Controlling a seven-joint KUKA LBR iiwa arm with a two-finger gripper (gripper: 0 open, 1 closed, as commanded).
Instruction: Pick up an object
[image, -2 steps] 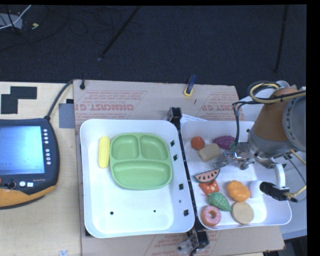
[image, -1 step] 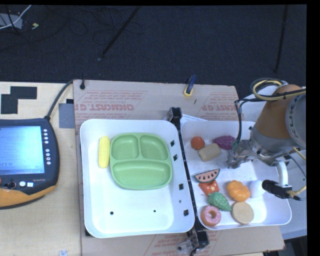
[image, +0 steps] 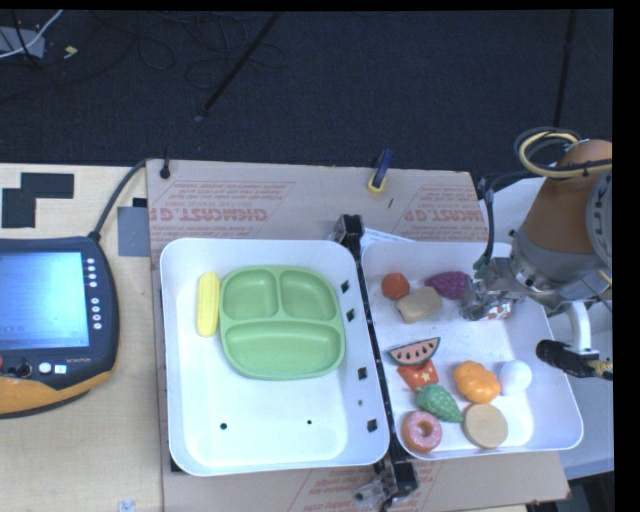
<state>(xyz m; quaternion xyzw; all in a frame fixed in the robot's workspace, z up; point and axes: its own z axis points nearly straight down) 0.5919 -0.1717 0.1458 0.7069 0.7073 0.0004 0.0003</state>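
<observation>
Gripper (image: 487, 303) low over right bin (image: 545, 425), far right part, just right of grapes (image: 450, 284); finger state unclear, cannot tell. Toy food spread in right bin: tomato (image: 395, 285), bread (image: 419, 304), watermelon (image: 415, 351), orange (image: 476, 381), donut (image: 421, 432), egg (image: 514, 376). Left bin (image: 190, 420) holds green tray (image: 281, 322), corn (image: 207, 303) touching its left side.

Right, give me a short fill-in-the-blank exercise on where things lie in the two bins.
1. The green divided plate lies in the ____ bin.
2. The yellow corn cob lies just ____ of the plate.
3. The watermelon slice lies in the ____ bin.
4. The pink-iced ____ lies at the right bin's near edge, beside the round tan biscuit.

Missing words: left; left; right; doughnut
</observation>
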